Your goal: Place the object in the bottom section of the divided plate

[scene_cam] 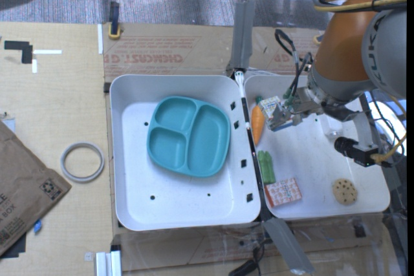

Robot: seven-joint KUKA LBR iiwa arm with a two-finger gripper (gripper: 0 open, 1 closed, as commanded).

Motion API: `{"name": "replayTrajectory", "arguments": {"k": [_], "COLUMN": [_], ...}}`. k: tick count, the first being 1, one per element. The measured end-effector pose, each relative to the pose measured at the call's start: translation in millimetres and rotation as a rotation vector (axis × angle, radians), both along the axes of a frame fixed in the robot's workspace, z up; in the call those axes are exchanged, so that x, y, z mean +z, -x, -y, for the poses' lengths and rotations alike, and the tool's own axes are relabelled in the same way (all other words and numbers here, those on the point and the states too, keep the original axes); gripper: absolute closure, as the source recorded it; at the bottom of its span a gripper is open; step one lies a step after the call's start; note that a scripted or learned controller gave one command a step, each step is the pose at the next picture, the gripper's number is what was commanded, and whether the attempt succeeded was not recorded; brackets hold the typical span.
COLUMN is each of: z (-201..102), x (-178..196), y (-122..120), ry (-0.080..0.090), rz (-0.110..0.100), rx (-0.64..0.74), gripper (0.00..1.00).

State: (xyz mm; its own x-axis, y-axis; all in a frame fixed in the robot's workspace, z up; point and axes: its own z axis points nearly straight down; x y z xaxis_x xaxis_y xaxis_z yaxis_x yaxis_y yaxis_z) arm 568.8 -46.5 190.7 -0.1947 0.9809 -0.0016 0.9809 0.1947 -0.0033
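A teal divided plate (189,136) lies in the left white bin (132,203), with one long section on its right and two smaller ones on its left. My gripper (283,117) hangs low over the upper left of the right white bin (323,145). It is close beside an orange carrot (257,123) and a white-and-green packet (268,103). Also in that bin lie a green piece (266,166), a red-and-white packet (283,192) and a round cookie (345,191). I see nothing clearly between the gripper's tips.
The grey arm with its orange band (346,42) and cables covers the right bin's upper right. A tape ring (83,160) and a brown cardboard box (22,187) lie on the bench to the left. A flat cardboard sheet (168,52) lies behind the bins.
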Motion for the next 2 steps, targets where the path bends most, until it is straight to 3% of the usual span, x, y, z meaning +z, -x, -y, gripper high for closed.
{"name": "replayTrajectory", "arguments": {"k": [1, 2], "z": [-76.2, -129.0], "x": [-0.5, -0.4], "y": [-22.1, -0.9], "ry": [0.000, 0.000], "rz": [0.001, -0.001], "rx": [-0.038, -0.144], "gripper": [1.00, 1.00]}}
